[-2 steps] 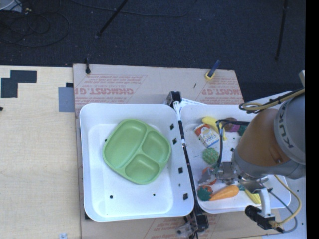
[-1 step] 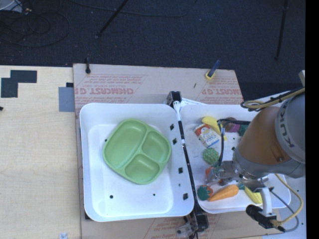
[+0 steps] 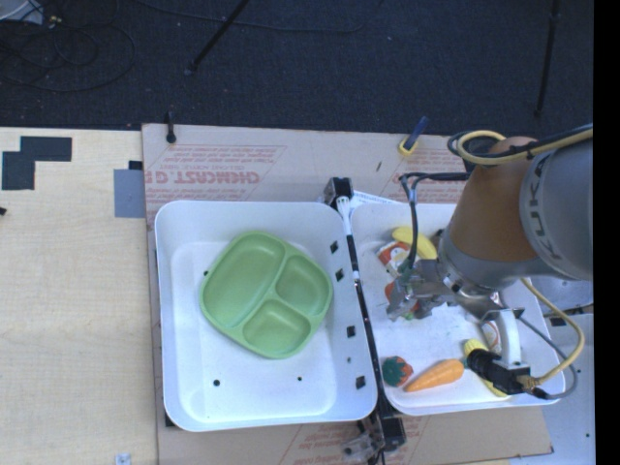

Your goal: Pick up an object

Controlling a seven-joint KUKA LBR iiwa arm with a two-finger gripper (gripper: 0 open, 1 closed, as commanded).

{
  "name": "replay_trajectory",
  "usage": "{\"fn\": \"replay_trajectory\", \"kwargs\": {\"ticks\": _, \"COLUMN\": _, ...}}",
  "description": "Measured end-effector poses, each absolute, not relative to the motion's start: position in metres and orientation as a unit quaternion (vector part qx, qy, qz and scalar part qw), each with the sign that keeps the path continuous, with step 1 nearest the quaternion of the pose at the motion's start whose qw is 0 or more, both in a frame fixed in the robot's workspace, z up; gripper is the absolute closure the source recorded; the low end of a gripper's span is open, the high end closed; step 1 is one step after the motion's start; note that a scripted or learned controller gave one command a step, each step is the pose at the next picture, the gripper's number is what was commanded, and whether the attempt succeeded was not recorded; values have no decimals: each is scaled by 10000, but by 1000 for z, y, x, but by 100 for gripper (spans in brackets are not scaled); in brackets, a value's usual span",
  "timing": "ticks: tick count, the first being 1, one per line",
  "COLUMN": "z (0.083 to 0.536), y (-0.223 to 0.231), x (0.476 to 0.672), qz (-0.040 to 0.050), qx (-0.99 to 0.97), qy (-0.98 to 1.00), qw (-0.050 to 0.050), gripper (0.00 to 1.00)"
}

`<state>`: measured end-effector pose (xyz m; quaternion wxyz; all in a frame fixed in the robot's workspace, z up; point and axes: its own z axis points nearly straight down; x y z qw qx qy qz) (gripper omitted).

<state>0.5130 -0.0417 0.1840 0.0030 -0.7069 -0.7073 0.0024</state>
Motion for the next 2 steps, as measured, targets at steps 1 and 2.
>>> {"fn": "replay_trajectory", "kwargs": {"ticks": 1, "z": 181, "y": -91, "x": 589, "qz": 29, "qx": -7072, "qy": -7070, "qw": 27, "gripper": 100}}
{"fn": "replay_trajectory", "kwargs": {"ticks": 2, "z": 183, "y": -65, "x": 602, "qz": 30, "qx": -7066, "qy": -7076, "qw": 32, "gripper": 100}}
